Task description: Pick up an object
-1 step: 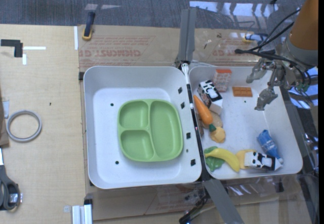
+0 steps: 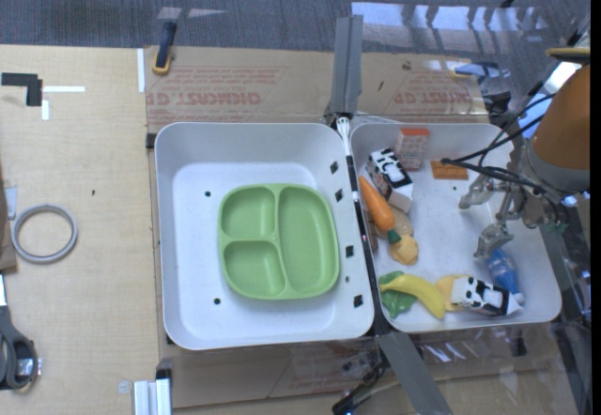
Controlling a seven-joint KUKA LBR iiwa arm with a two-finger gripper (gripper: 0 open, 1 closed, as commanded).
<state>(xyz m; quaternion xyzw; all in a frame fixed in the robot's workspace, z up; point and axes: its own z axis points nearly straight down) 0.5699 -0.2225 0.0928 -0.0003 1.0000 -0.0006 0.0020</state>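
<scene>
Two shallow white plastic bins sit side by side on the pale wooden worktop [image 2: 75,141]. The left bin [image 2: 178,244] holds a light green plastic plate with three compartments [image 2: 280,241], lying flat near its middle. The right bin [image 2: 441,216] carries the loose objects: an orange plastic carrot [image 2: 377,205] lies along its left wall, just beside a small black-and-white cow figure [image 2: 389,169] and a small orange-and-white box [image 2: 411,145] near the far left corner. A flat orange block [image 2: 451,171] rests further right, towards the far wall. Along the near edge lie a yellow plastic banana [image 2: 423,292] with a green piece [image 2: 395,304] touching its left end, a second black-and-white cow toy [image 2: 486,296] at its right end, and a blue plastic object [image 2: 503,272] just behind that toy. A small yellowish lump [image 2: 404,248] sits below the carrot. The grey arm with its orange band [image 2: 568,127] reaches in from the right, and its metal end effector [image 2: 495,216] hangs over the right half of the right bin, just above the blue object. Whether its fingers are spread or closed cannot be told, and nothing is visibly gripped between them. On the worktop's left side lies a grey ring of tape [image 2: 43,233].
</scene>
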